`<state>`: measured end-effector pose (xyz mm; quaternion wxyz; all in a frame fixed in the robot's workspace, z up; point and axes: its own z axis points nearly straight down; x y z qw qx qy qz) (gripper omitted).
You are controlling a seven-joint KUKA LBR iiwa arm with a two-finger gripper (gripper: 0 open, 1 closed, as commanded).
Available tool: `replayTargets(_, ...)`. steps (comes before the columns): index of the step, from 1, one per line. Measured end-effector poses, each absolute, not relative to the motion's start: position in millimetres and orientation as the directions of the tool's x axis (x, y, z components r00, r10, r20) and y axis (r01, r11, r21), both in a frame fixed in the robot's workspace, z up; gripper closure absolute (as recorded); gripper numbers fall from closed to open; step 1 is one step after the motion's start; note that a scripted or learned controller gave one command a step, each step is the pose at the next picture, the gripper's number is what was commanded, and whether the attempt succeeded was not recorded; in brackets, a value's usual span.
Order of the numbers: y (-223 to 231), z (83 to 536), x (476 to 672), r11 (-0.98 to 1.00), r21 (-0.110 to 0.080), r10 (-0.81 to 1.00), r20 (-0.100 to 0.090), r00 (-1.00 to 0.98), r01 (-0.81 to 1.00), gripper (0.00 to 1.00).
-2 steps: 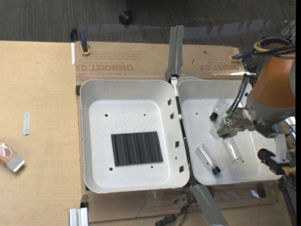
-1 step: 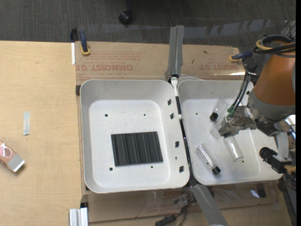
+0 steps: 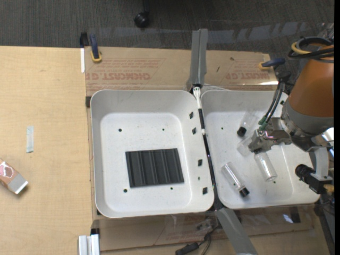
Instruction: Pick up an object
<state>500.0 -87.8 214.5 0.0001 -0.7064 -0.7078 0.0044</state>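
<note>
Right bin [image 3: 223, 195], near the table's right edge: gripper [image 3: 261, 145] low over a clear vial [image 3: 265, 166], seemingly positioned for pickup; second capped vial [image 3: 235, 179] lies apart; finger state undeterminable.

Left bin [image 3: 101, 142]: one dark grey ribbed rectangular pad [image 3: 154, 167], lying flat, centre of the floor toward the near edge, long side parallel to that edge. Right bin [image 3: 223, 198]: clear vial with black cap [image 3: 235, 180], on its side, toward the near-left corner, cap pointing to the near edge. Second clear vial [image 3: 265, 166], on its side, near the bin's centre. Small black piece [image 3: 241, 131] toward the far-left part; identity unclear.
</note>
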Motion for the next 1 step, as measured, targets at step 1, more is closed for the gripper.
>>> replayTargets(1, -88.8, 222.6, 500.7, 0.003, -0.008, 1.000, -0.008, -0.003, 1.000, 1.00)
